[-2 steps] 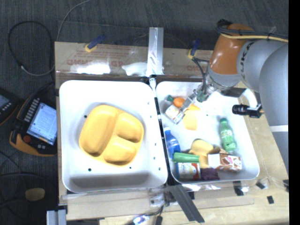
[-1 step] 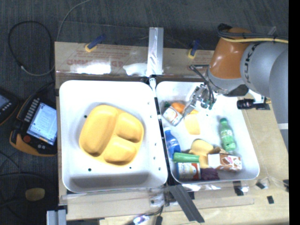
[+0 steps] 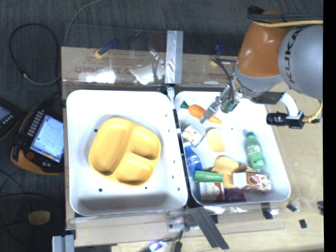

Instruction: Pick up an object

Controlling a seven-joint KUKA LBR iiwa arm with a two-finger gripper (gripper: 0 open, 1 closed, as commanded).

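Observation:
My gripper (image 3: 219, 111) hangs over the back of the right bin (image 3: 278, 156), its fingers spread open with nothing between them. Just left of it lies an orange carrot (image 3: 196, 110), whose tip reaches under the nearer finger. In front of the gripper sit a pale cream lump (image 3: 215, 139) and a small white and red cup (image 3: 192, 135). Further forward are a green bottle (image 3: 254, 151), a blue bottle (image 3: 192, 159), a yellow fruit (image 3: 226, 165), a green tube (image 3: 209, 176), a can (image 3: 210, 191) and a small carton (image 3: 253, 180).
The left bin (image 3: 79, 114) holds one big yellow moulded shape (image 3: 125, 150). A ridge (image 3: 178, 140) divides the two bins. Crumpled clear plastic (image 3: 142, 73) lies on the bench behind them. A handheld pendant (image 3: 42, 138) rests on the floor at left.

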